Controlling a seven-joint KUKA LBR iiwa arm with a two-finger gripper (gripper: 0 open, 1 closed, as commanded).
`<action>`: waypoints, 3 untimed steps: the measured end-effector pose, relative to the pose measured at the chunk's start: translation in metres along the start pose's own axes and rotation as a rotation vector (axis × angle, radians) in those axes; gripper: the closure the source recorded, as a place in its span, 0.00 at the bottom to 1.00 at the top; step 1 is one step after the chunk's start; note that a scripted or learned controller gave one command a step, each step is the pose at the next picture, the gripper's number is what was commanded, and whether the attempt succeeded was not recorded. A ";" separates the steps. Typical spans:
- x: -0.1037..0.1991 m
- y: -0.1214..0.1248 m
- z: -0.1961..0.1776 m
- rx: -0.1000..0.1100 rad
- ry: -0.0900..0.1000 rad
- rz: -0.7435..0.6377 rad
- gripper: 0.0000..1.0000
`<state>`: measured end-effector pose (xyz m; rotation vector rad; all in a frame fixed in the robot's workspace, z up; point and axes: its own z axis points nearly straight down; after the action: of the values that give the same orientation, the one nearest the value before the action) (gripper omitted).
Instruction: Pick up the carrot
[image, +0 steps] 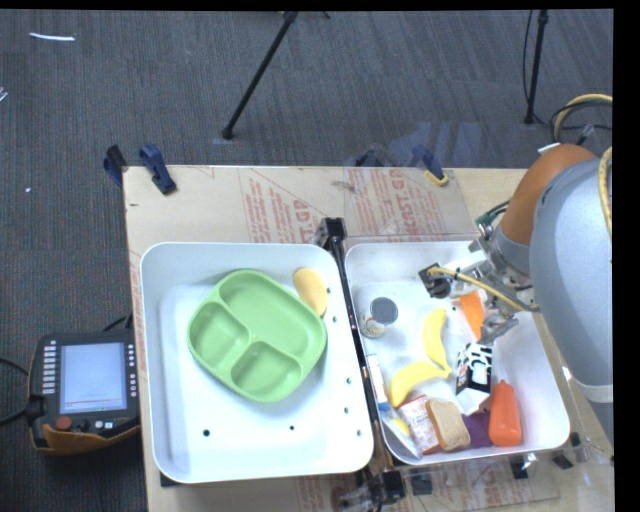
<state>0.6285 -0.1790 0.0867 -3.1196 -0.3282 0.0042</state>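
The carrot (470, 311) lies in the right bin (400, 258), at about 2 o'clock from that bin's centre, partly covered by my jaws (490, 300). I judge the task unfinished: the carrot appears to rest on the bin floor, not lifted. I cannot tell how far my jaws stand open, nor whether they touch the carrot. At 7 o'clock from the carrot lies a banana (434, 338); at 5 o'clock, an orange bottle (504, 414); at 9 o'clock, a small round tin (383, 311). The left bin (160, 400) carries a green divided plate (258, 334). Remaining: secure the grip, lift clear.
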 end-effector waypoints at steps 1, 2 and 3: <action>0.000 -0.001 -0.009 0.002 -0.004 -0.005 1.00; 0.000 -0.002 -0.009 0.002 -0.005 -0.006 0.00; -0.023 -0.059 0.002 0.002 -0.004 -0.046 0.00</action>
<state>0.5934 -0.1260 0.0855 -3.1098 -0.3998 0.0108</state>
